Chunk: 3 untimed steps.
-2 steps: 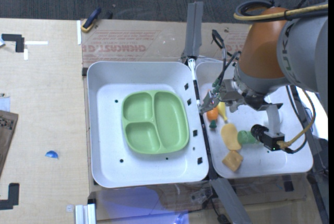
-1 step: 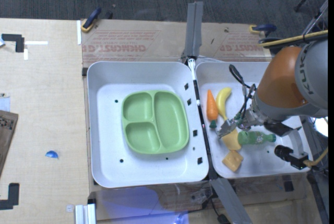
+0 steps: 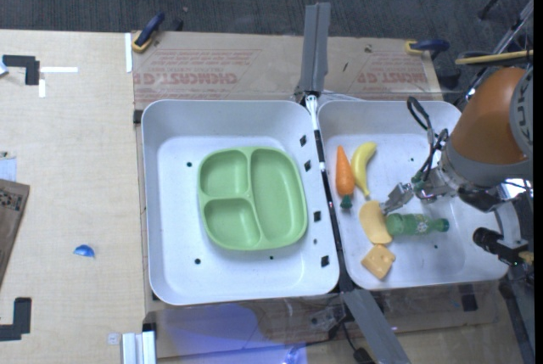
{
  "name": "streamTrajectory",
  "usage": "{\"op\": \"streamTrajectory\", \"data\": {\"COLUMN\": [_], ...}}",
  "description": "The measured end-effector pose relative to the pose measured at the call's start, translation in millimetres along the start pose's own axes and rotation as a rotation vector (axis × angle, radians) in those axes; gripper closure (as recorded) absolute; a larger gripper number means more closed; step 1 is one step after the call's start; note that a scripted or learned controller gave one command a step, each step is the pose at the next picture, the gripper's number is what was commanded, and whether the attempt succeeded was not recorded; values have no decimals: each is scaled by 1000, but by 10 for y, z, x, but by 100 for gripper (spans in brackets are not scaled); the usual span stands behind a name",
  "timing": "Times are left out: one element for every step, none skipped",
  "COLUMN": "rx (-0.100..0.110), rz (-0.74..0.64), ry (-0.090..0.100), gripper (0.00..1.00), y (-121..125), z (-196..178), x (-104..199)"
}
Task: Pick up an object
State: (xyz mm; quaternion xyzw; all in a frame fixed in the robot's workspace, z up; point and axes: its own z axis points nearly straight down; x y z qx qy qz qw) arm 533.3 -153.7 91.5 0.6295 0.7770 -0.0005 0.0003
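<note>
pickup not yet done: gripper point(image 3: 399, 199), fingers apart and holding nothing, hovers low in the right bin point(image 3: 475, 265) just above the green bottle point(image 3: 416, 225), nothing lifted.

My arm point(image 3: 492, 129), fat grey body, broad orange band above the wrist, black cable looping alongside, slim metallic gripper point(image 3: 399, 199) at its tip
</note>
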Motion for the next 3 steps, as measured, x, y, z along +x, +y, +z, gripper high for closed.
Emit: {"op": "streamTrajectory", "data": {"rx": [0, 0, 3], "rz": [2, 3, 18], "ry": [0, 0, 2], "gripper": [100, 0, 0], "y": [-1, -1, -423], "z": [-89, -89, 7], "x": [-8, -7, 646]}}
